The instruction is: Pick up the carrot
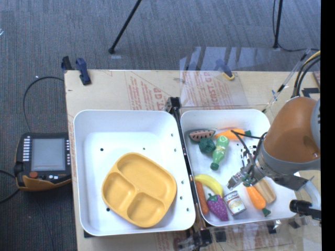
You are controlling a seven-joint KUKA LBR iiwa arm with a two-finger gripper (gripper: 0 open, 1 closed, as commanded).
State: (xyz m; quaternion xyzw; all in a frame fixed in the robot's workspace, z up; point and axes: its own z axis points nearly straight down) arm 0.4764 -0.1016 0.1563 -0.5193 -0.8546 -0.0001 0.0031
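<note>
The carrot (255, 197) is lying in the right bin (261, 118), near its front right corner, slanting with its green top toward the rim, just beside a tan block (266, 189) and a small can (234, 203). The tool (236, 181) is hanging just left of the carrot; whether it is released or clenched I cannot tell. The carrot is looking like a light, stiff, smooth plastic toy, likely slipping if pinched at its taper, so gripping across the thick orange middle is seeming best. I am counting one carrot, one banana (209, 182), one grape bunch (218, 206), one can, two bins, and one yellow plate (138, 189) in the left bin (94, 135).
</note>
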